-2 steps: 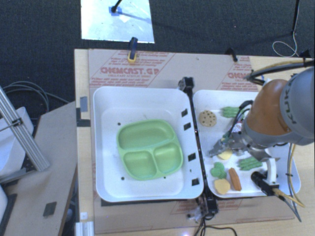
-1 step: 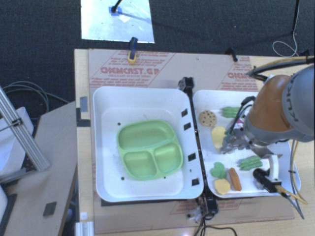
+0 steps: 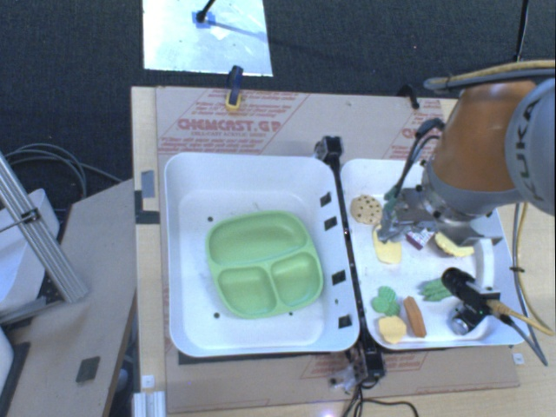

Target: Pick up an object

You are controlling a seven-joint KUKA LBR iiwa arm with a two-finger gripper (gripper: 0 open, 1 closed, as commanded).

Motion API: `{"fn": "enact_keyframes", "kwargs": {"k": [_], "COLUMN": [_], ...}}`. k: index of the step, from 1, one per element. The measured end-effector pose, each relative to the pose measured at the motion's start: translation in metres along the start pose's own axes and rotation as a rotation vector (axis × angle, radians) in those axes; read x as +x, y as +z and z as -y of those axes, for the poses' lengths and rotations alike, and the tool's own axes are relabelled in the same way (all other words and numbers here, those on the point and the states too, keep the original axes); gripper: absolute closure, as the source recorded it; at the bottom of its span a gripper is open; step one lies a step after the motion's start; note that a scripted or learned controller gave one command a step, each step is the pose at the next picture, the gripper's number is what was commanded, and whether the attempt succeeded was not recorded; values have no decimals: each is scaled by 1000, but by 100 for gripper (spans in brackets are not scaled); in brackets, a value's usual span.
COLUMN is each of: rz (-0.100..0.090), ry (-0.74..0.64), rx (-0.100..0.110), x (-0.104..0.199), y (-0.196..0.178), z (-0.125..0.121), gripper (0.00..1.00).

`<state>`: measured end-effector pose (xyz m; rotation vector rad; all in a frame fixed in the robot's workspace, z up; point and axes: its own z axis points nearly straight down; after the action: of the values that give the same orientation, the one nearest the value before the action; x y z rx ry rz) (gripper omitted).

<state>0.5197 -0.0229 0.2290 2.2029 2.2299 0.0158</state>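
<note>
Arm reaching in from right of frame, tool [image 3: 391, 227] hanging low over right bin [image 3: 365, 176], its opening impossible to tell, touching or just above yellow piece [image 3: 388, 252], cookie [image 3: 366, 207] beside it, green tray [image 3: 263, 263] sitting in left bin [image 3: 187, 233]

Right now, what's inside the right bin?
The right bin holds a cookie, a yellow piece below the gripper, green pieces and a hotdog. The arm covers its far right part.

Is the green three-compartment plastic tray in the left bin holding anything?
Empty. The green three-compartment plastic tray lies flat in the left white bin, and all three compartments show bare green.
</note>
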Motion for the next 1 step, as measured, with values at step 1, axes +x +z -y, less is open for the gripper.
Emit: {"fn": "enact_keyframes", "kwargs": {"k": [1], "rz": [6], "ry": [17], "rx": [9], "x": [-73], "y": [3], "z": [14], "gripper": [100]}}
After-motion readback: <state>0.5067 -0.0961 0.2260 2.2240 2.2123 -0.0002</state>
